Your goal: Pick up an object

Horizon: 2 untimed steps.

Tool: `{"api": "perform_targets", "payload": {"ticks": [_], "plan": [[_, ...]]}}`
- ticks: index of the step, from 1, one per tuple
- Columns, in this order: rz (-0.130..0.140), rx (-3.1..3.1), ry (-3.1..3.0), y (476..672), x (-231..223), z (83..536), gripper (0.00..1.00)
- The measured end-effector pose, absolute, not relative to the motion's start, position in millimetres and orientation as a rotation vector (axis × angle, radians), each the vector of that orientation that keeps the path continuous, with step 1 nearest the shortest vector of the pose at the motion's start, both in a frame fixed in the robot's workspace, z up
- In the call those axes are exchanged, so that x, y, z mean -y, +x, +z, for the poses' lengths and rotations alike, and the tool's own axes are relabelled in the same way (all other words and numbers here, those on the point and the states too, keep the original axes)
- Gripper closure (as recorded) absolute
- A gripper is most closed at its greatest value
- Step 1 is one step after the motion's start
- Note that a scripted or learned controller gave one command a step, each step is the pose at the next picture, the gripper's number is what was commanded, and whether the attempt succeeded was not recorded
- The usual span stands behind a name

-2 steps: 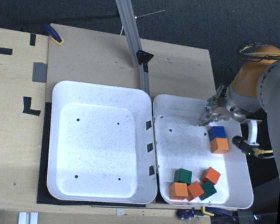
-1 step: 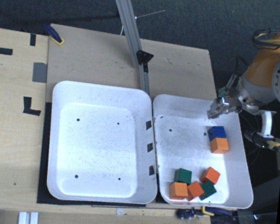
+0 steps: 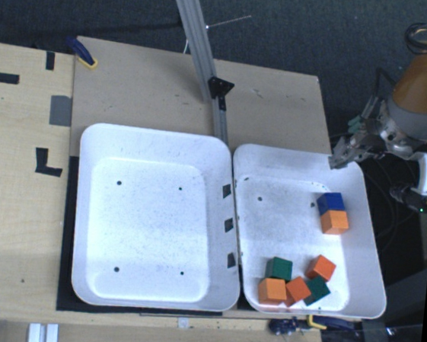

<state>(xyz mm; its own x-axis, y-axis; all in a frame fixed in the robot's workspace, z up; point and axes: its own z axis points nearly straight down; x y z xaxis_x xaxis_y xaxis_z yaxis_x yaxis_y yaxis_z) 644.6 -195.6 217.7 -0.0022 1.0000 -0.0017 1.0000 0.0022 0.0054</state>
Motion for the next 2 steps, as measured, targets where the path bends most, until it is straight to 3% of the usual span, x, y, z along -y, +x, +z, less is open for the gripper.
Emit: {"api": "perform_targets", "payload": {"ticks": [2], "plan": [[-0.001,-2.230,2.217,604.9,96,222,1.00]]}}
